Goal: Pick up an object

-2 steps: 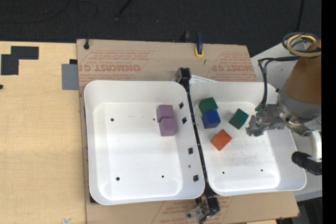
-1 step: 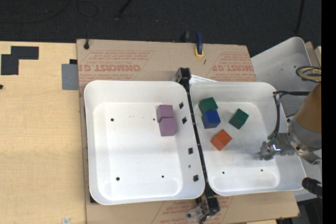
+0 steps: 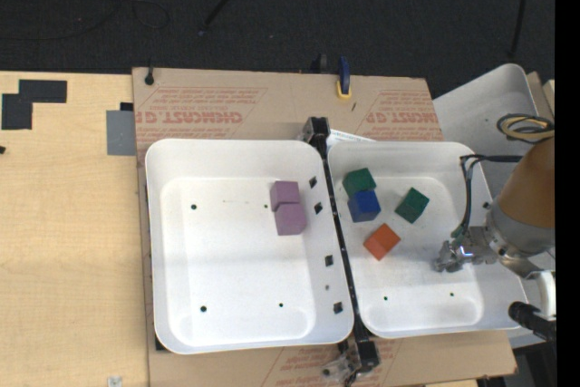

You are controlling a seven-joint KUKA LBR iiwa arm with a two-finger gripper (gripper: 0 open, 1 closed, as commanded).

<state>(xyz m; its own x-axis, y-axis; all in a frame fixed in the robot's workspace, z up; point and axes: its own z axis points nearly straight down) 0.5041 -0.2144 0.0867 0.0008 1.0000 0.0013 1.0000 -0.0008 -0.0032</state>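
Camera view: gripper (image 3: 450,256) low over the right bin (image 3: 426,324), near its right wall; spread or pressed together, hard to tell at this size. Orange block (image 3: 381,241) to its left, apart. Beyond it blue block (image 3: 363,205), two green blocks (image 3: 359,180) (image 3: 412,204). Bare floor below the gripper. Purple block (image 3: 288,208) alone in the left bin (image 3: 172,285), near the divider.

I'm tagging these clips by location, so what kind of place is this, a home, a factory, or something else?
Most likely a robotics lab or test bench. Two shallow white bins sit side by side on cardboard sheets, holding small coloured blocks such as the orange block. Loose cables run over the dark floor, and a robot arm reaches in from the right.
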